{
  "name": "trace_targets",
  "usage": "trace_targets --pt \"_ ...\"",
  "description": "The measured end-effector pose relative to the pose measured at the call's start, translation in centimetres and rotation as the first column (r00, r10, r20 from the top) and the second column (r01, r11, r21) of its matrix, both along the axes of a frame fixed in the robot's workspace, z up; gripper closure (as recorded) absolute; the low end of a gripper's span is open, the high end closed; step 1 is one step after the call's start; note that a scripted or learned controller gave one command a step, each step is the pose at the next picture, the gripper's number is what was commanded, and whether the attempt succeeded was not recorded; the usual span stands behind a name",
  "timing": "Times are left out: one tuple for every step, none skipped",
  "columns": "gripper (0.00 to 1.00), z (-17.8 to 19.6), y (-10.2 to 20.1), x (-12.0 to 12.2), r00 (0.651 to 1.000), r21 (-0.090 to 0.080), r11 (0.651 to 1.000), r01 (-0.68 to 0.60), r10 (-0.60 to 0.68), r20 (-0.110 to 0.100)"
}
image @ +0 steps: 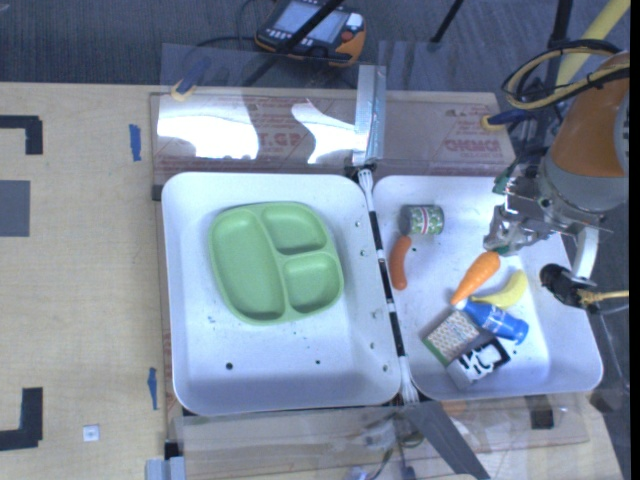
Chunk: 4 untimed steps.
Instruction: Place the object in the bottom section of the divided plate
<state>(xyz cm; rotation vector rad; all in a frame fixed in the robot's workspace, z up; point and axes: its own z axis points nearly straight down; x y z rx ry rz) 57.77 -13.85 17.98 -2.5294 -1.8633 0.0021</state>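
Observation:
A green divided plate (272, 260) lies in the left bin (200, 368), with one large section on its left and two smaller ones on its right. In the right bin (570, 368) lie an orange carrot (476, 276), a yellow banana (508, 290), a blue bottle (497, 321), a small green can (422, 219), an orange-red sausage (399, 261), a patterned packet (452, 336) and a black-and-white item (482, 359). My gripper (507, 240) hangs over the right bin's upper right, just above the carrot's top end. Nothing shows between its fingers.
A metal divider (384, 278) runs between the two bins. Clear plastic walls stand behind them. A handheld device (305, 25) rests beyond the back wall. Cables (545, 73) loop by the arm at the upper right.

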Motion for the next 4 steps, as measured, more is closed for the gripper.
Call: trace_targets --pt "1.00 4.2 10.8 2.3 0.967 0.001 0.967 -0.253 0.253 0.003" --pt "1.00 6.5 19.0 3.6 0.995 0.001 0.995 -0.097 0.097 0.001" --pt "1.00 4.5 22.2 -4.3 0.917 0.002 0.917 -0.399 0.399 -0.002" --pt "1.00 5.3 30.1 -2.3 0.916 0.001 0.916 -0.402 0.402 0.001"
